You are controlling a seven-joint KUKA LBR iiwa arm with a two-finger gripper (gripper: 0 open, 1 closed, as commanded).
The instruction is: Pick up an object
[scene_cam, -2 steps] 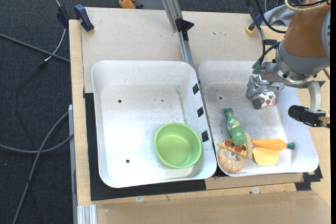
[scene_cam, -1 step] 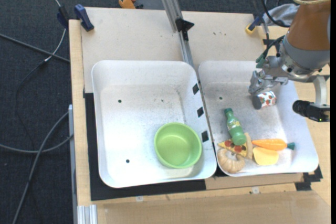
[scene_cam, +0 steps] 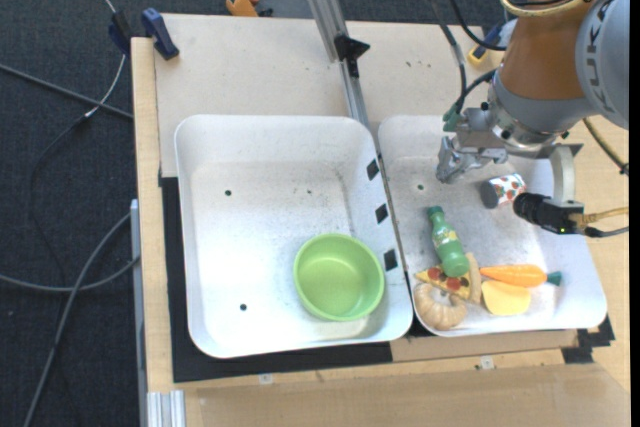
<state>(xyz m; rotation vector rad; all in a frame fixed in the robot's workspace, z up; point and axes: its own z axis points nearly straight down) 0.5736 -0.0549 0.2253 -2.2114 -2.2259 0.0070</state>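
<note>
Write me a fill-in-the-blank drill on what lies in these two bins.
1. The green bowl sits in the ___ bin.
2. The green bottle lies in the ___ bin.
3. Next to the bottle lies an orange ___.
4. The hand is above the ___ bin.

Missing words: left; right; carrot; right

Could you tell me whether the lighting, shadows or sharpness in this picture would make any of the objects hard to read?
Camera view: even, soft light; the green bowl casts a faint shadow in the left bin; no strong glare on the white plastic; the tool and the small items by the green bottle look slightly soft.
</note>
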